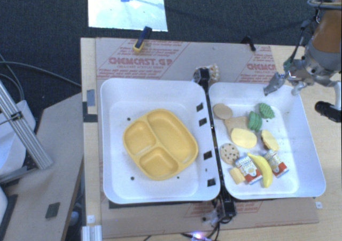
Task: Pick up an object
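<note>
Hand [284, 81]: it is hanging over the upper right corner of the right bin [309, 127], fingers spread apart, nothing between them.
Objects: they are lying in the right bin, below and left of the hand: green pieces [260, 116], banana [263, 168], cookie [229, 152], small cartons [246, 167].
Crowding: the toys are touching one another, so the fingers are risking to push a neighbour or slip off.
Left bin: it is holding the yellow tray [159, 142].
Rim: the hand is standing near the bin wall and could strike it.
</note>
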You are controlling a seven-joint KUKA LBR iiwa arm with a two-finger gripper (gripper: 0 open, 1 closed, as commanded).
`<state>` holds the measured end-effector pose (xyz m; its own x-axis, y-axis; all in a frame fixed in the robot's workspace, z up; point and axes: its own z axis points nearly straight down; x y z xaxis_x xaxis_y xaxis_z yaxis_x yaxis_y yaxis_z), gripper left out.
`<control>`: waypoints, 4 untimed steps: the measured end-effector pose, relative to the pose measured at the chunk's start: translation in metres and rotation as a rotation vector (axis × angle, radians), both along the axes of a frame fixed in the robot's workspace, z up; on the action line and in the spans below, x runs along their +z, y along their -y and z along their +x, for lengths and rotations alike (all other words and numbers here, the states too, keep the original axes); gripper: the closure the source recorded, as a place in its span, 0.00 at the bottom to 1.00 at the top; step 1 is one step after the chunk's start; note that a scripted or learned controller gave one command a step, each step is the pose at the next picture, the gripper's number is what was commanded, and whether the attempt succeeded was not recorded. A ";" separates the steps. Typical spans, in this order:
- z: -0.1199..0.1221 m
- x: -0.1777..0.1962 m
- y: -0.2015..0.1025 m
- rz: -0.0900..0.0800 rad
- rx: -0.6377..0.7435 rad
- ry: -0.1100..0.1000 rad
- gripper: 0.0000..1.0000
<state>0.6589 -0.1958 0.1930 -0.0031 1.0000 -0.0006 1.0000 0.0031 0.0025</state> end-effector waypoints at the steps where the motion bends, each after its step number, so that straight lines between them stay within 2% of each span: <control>1: -0.089 -0.114 0.011 0.003 -0.006 -0.011 0.00; 2: -0.099 -0.109 0.011 0.000 -0.002 -0.003 0.00; 3: -0.165 -0.109 -0.029 0.004 -0.003 -0.007 0.00; 4: -0.172 -0.106 -0.111 0.004 0.006 -0.004 0.00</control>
